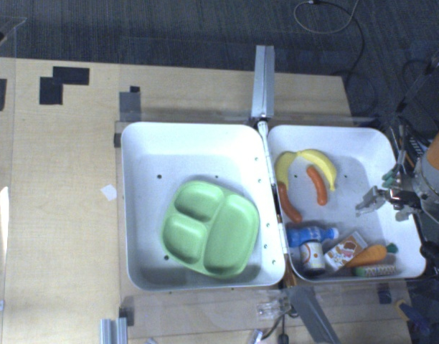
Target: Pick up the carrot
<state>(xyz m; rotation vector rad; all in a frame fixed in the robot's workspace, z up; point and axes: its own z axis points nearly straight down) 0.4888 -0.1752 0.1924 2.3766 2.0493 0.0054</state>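
I'm starting at the near edge of the bench (54,264), the bare wood closest to the camera, then sweeping across. The left bin (137,213) is holding a green divided plate (211,228), lying flat and slightly turned, nothing showing in its compartments. Crossing the metal divider (271,185), I'm coming into the right bin (363,145). A yellow banana (309,162) is curving at the top, a red-orange sausage (318,185) lying just under its arc, and a second sausage (289,205) sitting against the left wall. Lower down, a blue bottle (311,233) is lying on its side, a small can (312,256) just beneath it, and a printed carton (345,251) beside them. The carrot (370,255) is lying in the bin's near right corner, touching the carton, green end pointing right, with a dark stick-like item (377,270) just below it.

At the far right, I'm seeing the gripper (383,198) hanging over the bin's right side, above and apart from the carrot, nothing between its fingers, which look spread apart. I'm judging this as the approach step: no contact yet. The next move is calling for a shift toward the near corner, jaws aligned across the carrot's width, and a descent that's avoiding the carton and bin wall.
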